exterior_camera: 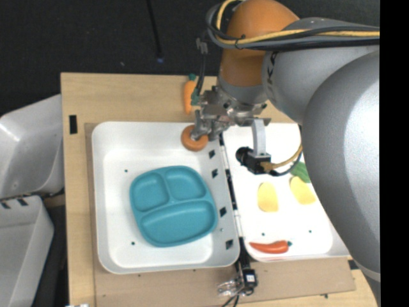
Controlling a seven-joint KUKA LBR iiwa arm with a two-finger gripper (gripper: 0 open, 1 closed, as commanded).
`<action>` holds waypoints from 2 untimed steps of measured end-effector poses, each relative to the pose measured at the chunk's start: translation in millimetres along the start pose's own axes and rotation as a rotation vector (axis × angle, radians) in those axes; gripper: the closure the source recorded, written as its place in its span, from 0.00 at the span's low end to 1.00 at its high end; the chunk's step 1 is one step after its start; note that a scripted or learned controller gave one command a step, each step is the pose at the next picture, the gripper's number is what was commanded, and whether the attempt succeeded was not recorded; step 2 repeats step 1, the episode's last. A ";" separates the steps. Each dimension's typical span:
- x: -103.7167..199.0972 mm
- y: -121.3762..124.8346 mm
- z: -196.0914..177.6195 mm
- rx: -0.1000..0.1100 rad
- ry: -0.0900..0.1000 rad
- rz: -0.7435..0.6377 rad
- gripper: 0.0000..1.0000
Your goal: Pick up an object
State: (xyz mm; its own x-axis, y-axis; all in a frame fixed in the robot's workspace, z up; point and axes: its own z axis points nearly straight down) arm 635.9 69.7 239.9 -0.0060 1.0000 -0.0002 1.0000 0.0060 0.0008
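Observation:
My gripper (206, 125) hangs over the far right corner of the left bin (108, 171). Directly beneath its tip lies a round orange-brown piece (193, 140) on the bin floor, partly covered by the gripper. Whether the gripper touches or holds that piece cannot be told from here. A blue divided plate (172, 204) rests in the middle of the same bin. The right bin (319, 235) holds two yellow pieces (268, 197) (303, 190), a green piece (300, 171) and a red chili pepper (270, 247).
A small orange object (190, 93) stands on the bench behind the left bin, just beside the wrist. The big grey arm (332, 120) covers much of the right bin. A black fitting with a cable (250, 159) hangs over that bin's far left part.

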 end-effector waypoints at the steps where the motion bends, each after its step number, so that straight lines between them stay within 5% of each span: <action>1: -2.7 -0.5 -1.0 0.000 0.000 0.003 0.00; 2: -2.7 -0.5 -1.0 0.000 0.000 0.003 0.00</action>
